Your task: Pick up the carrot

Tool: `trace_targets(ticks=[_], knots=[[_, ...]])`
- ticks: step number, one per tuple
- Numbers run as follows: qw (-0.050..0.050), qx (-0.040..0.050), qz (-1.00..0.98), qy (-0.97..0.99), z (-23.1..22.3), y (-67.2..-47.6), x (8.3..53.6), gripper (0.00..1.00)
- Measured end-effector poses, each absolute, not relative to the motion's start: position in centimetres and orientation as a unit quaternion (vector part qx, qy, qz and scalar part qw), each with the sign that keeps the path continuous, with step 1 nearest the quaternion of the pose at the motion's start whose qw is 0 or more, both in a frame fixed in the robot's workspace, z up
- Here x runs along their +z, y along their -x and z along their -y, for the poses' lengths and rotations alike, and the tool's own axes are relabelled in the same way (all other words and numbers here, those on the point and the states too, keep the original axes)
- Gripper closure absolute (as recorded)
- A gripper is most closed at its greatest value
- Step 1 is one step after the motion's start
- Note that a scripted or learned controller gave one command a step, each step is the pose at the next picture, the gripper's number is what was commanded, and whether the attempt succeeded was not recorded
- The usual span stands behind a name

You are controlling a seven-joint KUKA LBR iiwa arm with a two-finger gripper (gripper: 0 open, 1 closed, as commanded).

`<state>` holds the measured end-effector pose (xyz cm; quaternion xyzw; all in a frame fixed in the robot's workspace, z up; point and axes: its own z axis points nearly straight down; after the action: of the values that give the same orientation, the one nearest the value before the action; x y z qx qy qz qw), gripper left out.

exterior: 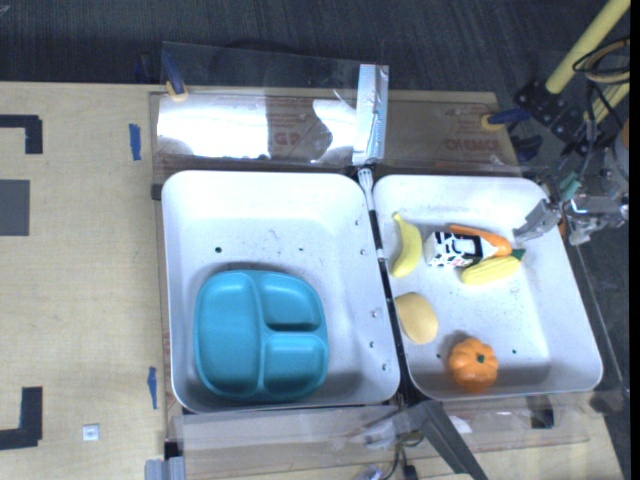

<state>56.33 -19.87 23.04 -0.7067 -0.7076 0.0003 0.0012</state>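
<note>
The carrot is a slim orange piece with a green end, lying in the upper middle of the right bin. It rests between a black-and-white cow-patterned toy on its left and a yellow corn-like piece just below it. My gripper hangs at the bin's upper right rim, just right of the carrot's green end and apart from it. Nothing is seen in its grasp.
A banana, a pale yellow potato-like lump and a small orange pumpkin share the right bin. The left bin holds a blue divided tray. A clear plastic panel stands behind the bins.
</note>
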Motion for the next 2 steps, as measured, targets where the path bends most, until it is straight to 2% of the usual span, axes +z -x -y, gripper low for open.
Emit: trace_targets(ticks=[1,2], knots=[[0.0,0.0008,0.705,0.71,21.1,-59.1,19.3,0.0],[-0.011,-0.0104,0.709,0.705,21.1,-61.3,11.5,0.0]])
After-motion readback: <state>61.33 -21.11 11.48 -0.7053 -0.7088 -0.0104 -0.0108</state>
